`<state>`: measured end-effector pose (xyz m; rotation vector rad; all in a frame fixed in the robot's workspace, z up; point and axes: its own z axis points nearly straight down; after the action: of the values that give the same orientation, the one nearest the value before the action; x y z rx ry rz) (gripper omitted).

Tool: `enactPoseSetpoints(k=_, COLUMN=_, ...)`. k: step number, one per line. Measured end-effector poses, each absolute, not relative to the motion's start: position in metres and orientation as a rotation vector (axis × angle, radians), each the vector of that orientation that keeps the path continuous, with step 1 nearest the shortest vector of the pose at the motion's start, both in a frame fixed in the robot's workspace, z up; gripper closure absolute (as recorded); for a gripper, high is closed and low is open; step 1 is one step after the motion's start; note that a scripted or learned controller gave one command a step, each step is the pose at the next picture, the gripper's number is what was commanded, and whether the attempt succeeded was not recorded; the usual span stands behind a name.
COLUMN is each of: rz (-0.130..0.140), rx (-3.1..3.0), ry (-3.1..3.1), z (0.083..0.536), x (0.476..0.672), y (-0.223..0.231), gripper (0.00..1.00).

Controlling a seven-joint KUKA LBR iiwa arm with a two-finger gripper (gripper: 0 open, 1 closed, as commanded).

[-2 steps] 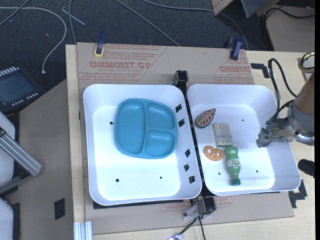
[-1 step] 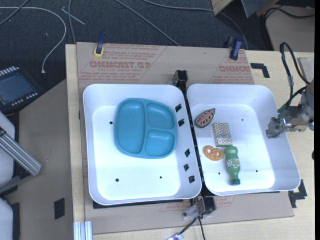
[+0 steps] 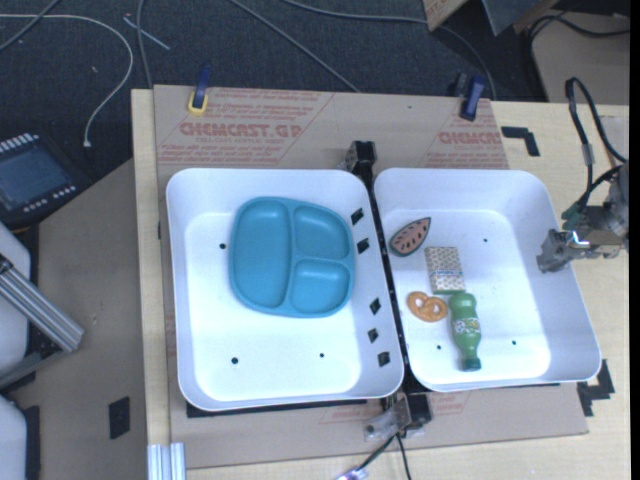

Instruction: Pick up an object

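Left bin [image 3: 200,358] is smooth white plastic with a glossy teal divided plate [image 3: 292,256], three compartments and rounded corners. Right bin [image 3: 525,353] has a brown leaf-shaped piece [image 3: 410,236], a speckled square block [image 3: 444,267], a twisty orange pretzel [image 3: 427,307] and a shiny green bottle [image 3: 465,331] lying down. The metal gripper [image 3: 563,248] sits over that bin's right rim; can't tell how its claw is set.

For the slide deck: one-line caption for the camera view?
End effector at right bin's edge; green bottle, pretzel inside; blue plate in left bin.
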<state>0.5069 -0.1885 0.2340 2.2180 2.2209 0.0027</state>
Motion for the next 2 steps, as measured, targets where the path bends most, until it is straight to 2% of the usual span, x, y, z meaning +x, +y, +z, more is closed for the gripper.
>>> enactPoseSetpoints(k=1, rz=0.004, rx=2.215, ry=2.231, z=0.241, x=0.509, y=-0.128, gripper=1.0)
enactPoseSetpoints(k=2, rz=0.001, rx=2.218, ry=2.231, z=0.228, x=0.508, y=-0.074, gripper=1.0)
